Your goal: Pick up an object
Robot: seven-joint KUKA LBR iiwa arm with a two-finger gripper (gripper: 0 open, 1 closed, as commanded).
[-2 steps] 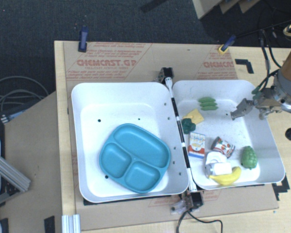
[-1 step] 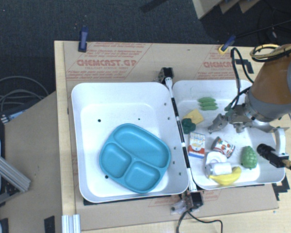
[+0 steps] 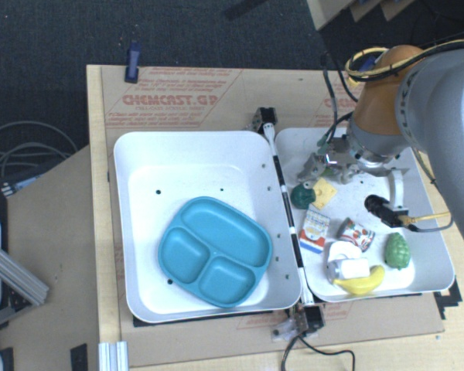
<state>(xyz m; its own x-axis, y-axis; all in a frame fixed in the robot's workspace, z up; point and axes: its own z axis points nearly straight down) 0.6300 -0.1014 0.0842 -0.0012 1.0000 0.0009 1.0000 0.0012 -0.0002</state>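
Note:
The right bin point(image 3: 433, 207) holds several small things. Near its left wall sits a dark green round piece point(image 3: 302, 197) with a yellow wedge point(image 3: 323, 192) beside it. Below them are a white, red and blue packet point(image 3: 315, 230), a red and white can point(image 3: 357, 236) lying on its side, a white cup point(image 3: 348, 267), a yellow banana point(image 3: 361, 283) and a bumpy green fruit point(image 3: 397, 251). My gripper point(image 3: 325, 168) hangs low over the bin's upper left part, just above the yellow wedge and the green piece. I see nothing held in it.
The left bin point(image 3: 139, 161) holds a blue three-compartment plate point(image 3: 214, 250). A black divider rail point(image 3: 282, 192) runs between the bins. My grey arm with its orange band point(image 3: 383, 99) covers the right bin's far right corner.

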